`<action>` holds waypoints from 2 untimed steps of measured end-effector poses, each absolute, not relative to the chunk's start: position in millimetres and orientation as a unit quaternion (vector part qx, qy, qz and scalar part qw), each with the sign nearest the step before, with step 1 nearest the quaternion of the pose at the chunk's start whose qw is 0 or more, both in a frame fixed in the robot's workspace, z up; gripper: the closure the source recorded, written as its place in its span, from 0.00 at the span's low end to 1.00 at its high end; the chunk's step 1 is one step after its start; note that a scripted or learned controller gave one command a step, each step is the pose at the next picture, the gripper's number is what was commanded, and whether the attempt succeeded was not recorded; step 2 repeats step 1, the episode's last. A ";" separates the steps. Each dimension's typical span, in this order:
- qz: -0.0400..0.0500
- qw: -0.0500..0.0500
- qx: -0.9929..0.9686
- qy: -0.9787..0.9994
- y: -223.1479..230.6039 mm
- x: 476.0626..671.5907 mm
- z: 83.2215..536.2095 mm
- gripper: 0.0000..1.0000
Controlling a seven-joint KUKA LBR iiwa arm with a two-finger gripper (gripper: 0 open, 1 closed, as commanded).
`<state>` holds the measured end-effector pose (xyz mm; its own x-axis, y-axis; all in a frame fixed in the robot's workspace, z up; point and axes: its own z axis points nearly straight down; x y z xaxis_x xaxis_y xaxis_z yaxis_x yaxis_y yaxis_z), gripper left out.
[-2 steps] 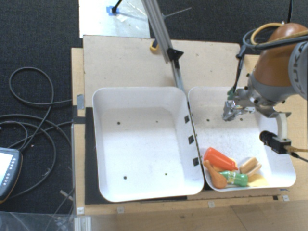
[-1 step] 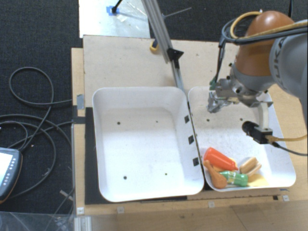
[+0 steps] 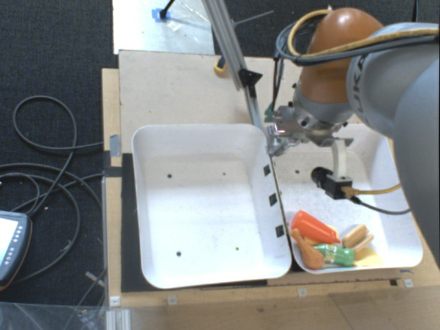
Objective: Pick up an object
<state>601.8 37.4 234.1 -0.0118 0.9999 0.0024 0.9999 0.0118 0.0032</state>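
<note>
The right bin point(image 3: 385, 163) holds a small heap of toys in its near corner: an orange-red wedge point(image 3: 315, 227), a brown drumstick-shaped piece point(image 3: 308, 251), a green piece point(image 3: 335, 254) and a tan bun-like piece point(image 3: 357, 236). My gripper point(image 3: 278, 141) hangs at the far left of the right bin, close to the wall shared by the two bins. It is well behind the heap, and nothing can be seen in it.
The left bin point(image 3: 148, 184) lies beside the right one, sharing a middle wall point(image 3: 273, 198) with black marks. A grey pole point(image 3: 227, 40) slants across the back of the bench. Cables and a tablet point(image 3: 10, 243) lie on the floor at left.
</note>
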 end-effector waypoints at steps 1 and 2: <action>0.002 0.001 0.704 0.710 78.1 620.4 236.1 1.00; 0.002 0.001 0.704 0.710 78.1 620.4 236.1 1.00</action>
